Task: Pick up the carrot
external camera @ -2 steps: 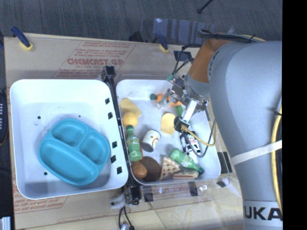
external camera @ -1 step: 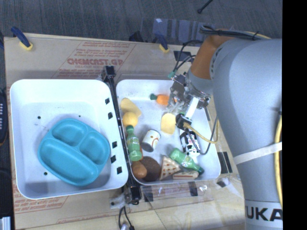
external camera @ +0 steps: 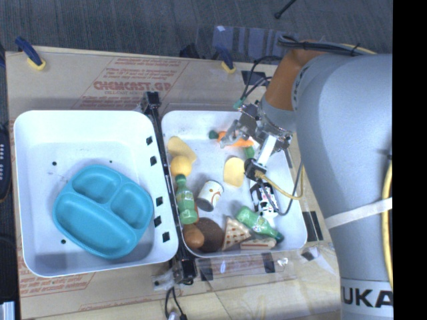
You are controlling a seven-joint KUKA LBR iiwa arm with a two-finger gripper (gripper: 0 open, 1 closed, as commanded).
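Grey arm with orange band [external camera: 288, 79] reaches in from the right over the right shallow white bin [external camera: 293, 199]. Two-finger gripper [external camera: 233, 137] sits low at the bin's far end, right on the small orange carrot with green top [external camera: 235, 141]; can't tell if the carrot is between the fingers. Just below the gripper, a pale yellow rounded piece [external camera: 233, 171]. Left of it, a yellow banana-like piece [external camera: 180, 153]. Lower left of it, a green bottle [external camera: 185, 202], a white cup [external camera: 211, 193], a brown round item [external camera: 203, 235]. Well to the left, the left white bin [external camera: 40, 132] holds a blue divided plastic plate [external camera: 103, 209].
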